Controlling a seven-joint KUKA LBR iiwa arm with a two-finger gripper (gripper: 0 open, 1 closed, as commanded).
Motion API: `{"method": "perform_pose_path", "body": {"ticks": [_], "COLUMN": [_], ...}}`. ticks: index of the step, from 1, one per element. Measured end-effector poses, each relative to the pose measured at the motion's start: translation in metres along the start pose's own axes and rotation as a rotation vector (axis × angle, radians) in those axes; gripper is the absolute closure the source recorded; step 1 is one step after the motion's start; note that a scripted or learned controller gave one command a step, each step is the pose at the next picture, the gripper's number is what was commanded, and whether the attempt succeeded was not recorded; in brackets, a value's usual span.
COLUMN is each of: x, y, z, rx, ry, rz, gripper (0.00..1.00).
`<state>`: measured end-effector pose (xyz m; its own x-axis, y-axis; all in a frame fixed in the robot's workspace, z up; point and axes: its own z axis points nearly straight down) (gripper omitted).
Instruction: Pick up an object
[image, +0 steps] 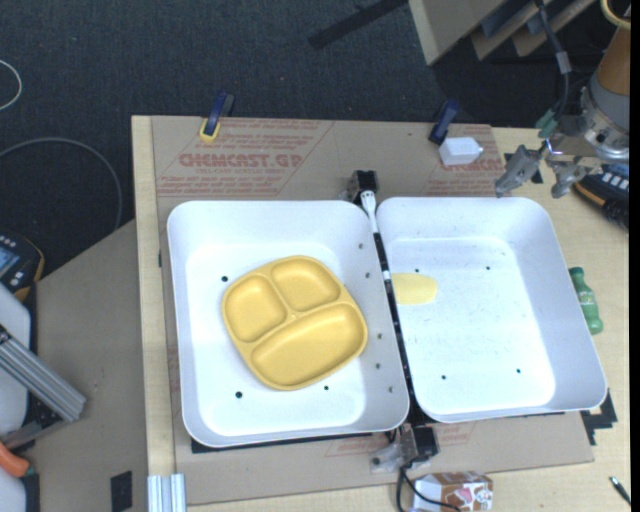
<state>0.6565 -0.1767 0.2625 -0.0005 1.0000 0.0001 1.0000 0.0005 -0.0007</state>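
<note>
Two white bins sit side by side: the left bin holds a big yellow tray, and the right bin has a small yellow piece at its nine o'clock edge. Up at two o'clock the gripper hangs outside the bins with its fingers spread, holding nothing.

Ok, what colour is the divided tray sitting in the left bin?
Yellow. The divided tray lies in the left bin, seen in the camera view.

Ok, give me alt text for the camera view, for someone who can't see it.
A yellow divided plate lies in the left white bin, and a small pale yellow piece sits in the right white bin near its left wall. The gripper hangs beyond the right bin's far corner.
</note>
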Motion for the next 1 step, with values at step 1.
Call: {"method": "perform_pose_path", "body": {"ticks": [1], "x": [0.0350], "y": [-0.0269], "z": [-0.1712], "rx": [-0.023], "ry": [-0.005], "rz": [-0.004], "gripper": [0.00]}}
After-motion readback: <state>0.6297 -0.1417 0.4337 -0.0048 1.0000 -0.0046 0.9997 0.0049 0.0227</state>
